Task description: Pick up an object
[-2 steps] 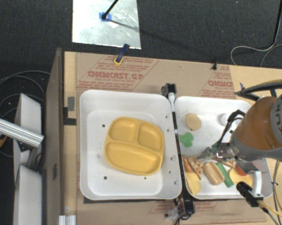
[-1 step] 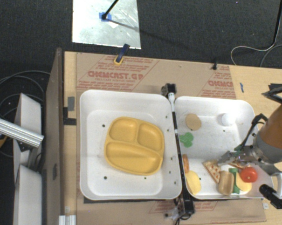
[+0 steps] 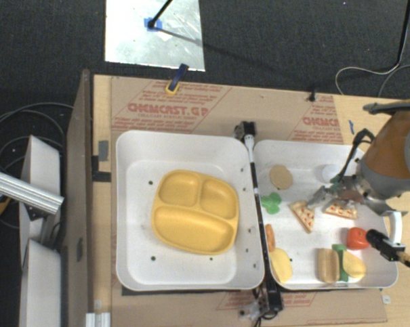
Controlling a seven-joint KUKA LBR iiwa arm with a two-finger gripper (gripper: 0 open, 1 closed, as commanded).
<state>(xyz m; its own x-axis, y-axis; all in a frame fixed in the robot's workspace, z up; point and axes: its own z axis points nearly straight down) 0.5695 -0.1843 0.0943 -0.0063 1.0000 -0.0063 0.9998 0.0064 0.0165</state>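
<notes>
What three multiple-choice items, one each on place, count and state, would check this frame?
1. Where does the yellow divided plate lie?
A. in the left bin
B. in the right bin
C. on the floor

2. How many compartments does that plate have?
A. two
B. three
C. five

3. How does the gripper stand to the pizza slice?
A. it lifts the slice clear of the bin
B. it hangs above the right bin, the slice lying apart on the bin floor
C. it presses the slice onto the plate

Key: 1 A, the plate sits in the left bin. 2 B, two small wells above one long one. 3 B, the slice lies flat, left of the gripper.
</notes>
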